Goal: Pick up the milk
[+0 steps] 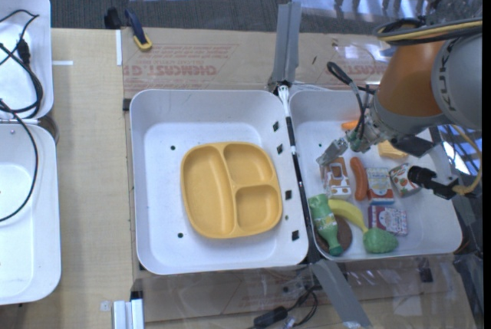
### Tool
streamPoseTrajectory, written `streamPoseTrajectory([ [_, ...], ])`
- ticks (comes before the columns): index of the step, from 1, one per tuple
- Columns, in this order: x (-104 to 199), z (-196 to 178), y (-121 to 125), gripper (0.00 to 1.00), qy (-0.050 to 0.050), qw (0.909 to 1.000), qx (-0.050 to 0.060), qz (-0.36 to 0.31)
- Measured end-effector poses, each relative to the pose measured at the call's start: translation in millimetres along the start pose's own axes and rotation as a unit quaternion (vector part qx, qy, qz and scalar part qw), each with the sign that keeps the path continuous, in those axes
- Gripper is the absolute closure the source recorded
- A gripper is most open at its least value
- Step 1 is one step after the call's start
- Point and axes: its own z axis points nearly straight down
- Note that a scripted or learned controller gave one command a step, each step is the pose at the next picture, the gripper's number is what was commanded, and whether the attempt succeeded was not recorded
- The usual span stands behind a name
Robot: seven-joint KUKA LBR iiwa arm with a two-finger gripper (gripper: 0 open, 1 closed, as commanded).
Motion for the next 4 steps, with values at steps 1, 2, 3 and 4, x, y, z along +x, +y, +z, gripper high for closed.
streamPoseTrajectory([
  [1,7,-1,-31,0.0,0.0,0.9997,0.0,0.026],
  [2,6,-14,-28,1.0,-0.001,0.9996,-0.004,0.028],
  [3,6,-13,-29,0.0,0.0,0.9996,-0.003,0.027],
  [4,24,-2,-64,0.0,0.0,0.9991,-0.001,-0.043],
])
